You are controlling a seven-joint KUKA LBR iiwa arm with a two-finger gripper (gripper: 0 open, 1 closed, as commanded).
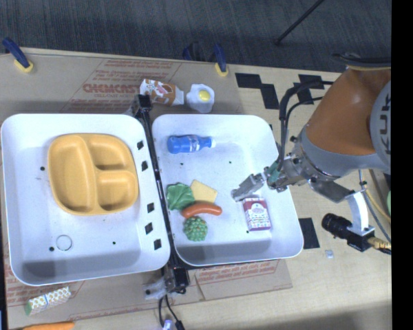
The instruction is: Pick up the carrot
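The carrot (201, 210) is a short orange piece lying flat in the right bin (282, 236), near its left side. It rests between a yellow cheese wedge (204, 191) above it and a green broccoli head (195, 229) below it. My gripper (248, 187) hangs over the right half of the same bin, just above a red packet (257, 214). It is roughly a hand's width to the right of the carrot and apart from it. Nothing shows in its grasp.
A blue bottle (188, 144) lies at the back of the right bin, and a green leaf (178, 195) sits left of the cheese. The left bin (20, 253) holds a yellow divided plate (93, 172). A fried egg toy (201, 97) and a brown packet (159, 91) lie behind the bins.
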